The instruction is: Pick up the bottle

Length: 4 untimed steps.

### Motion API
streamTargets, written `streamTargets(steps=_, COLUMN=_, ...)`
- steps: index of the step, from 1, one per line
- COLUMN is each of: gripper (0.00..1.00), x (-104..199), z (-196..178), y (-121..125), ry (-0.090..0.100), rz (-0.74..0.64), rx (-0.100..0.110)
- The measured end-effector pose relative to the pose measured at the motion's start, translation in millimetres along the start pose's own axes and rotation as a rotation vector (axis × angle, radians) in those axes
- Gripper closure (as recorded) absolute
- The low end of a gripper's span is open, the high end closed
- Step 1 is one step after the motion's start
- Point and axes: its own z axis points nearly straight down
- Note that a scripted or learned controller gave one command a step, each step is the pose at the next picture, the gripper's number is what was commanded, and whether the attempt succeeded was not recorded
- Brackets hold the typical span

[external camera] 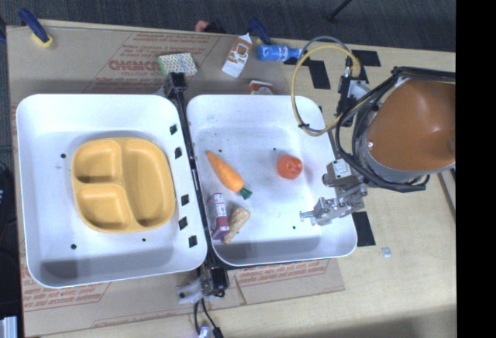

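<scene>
I see the bottle [220, 214] lying in the right bin [256, 115], touching a pale ginger-like piece [238, 222] just below the carrot [226, 172]; a grab could snag either. My end effector [325, 210] hangs low, well right of the bottle, near the bin's edge; whether its fingers are apart I cannot tell.

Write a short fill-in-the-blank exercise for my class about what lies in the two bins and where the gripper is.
1. The yellow divided tray lies in the ___ bin.
2. The carrot lies in the ___ bin.
3. The small bottle lies just below the ___.
4. The gripper hovers near the right bin's ___ edge.

Missing words: left; right; carrot; right
</scene>
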Motion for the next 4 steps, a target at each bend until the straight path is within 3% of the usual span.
streamTargets(steps=1, gripper=1.0, x=-10.2, z=35.4, y=1.9, ry=-0.001, rz=-0.284, rx=-0.007)
streamTargets(steps=2, gripper=1.0, x=-15.5, z=59.4, y=2.2, ry=-0.001, rz=-0.397, rx=-0.007)
streamTargets(steps=3, gripper=1.0, x=-33.2, z=7.4, y=2.3, ry=0.0, rz=-0.218, rx=-0.003)
streamTargets(steps=4, gripper=1.0, x=-46.8, z=-1.5, y=2.7, ry=-0.001, rz=-0.546, rx=-0.003)
